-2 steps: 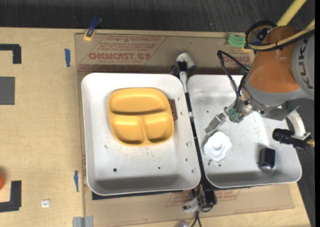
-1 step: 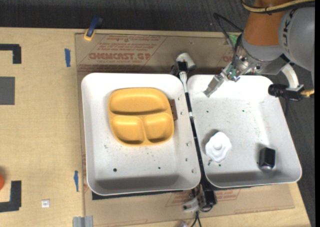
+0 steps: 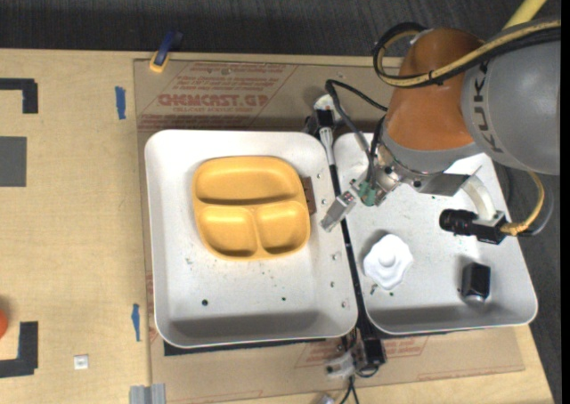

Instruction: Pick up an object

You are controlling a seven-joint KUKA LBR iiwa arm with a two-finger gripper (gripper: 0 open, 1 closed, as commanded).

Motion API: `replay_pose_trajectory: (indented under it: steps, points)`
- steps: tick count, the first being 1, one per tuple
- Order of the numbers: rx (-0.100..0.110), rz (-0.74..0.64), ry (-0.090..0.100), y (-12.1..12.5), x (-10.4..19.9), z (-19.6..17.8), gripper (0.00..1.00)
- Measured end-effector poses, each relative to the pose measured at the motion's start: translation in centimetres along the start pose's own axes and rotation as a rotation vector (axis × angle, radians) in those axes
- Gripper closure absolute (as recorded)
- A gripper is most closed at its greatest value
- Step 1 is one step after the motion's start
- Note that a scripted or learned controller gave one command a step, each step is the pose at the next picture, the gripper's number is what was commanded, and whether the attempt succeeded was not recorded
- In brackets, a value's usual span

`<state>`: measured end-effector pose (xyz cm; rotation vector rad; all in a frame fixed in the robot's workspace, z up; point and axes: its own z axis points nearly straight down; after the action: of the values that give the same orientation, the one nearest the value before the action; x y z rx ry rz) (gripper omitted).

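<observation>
A yellow three-compartment plate (image 3: 251,206) lies in the left bin (image 3: 178,304), towards its back. The right bin (image 3: 508,304) holds a white scalloped piece with a raised knob (image 3: 387,262) and, near the front right corner, a small black block (image 3: 475,281). My gripper (image 3: 338,210) hangs low over the ridge where the two bins meet. It is just right of the plate's right edge and up-left of the white piece. I see nothing held in it.
The arm's grey and orange body (image 3: 436,117) covers the back of the right bin. A dark strip (image 3: 306,194) shows at the plate's right edge. Cables (image 3: 331,140) run along the divider. Blue tape marks (image 3: 163,52) sit on the cardboard behind the bins.
</observation>
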<state>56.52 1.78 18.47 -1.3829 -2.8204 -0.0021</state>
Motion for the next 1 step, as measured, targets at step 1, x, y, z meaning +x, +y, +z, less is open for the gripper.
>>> replay_pose_trajectory:
  steps: [1]
  points:
    - [0.001, -0.026, 0.0, -1.77, 4.29, 0.01, 0.0]
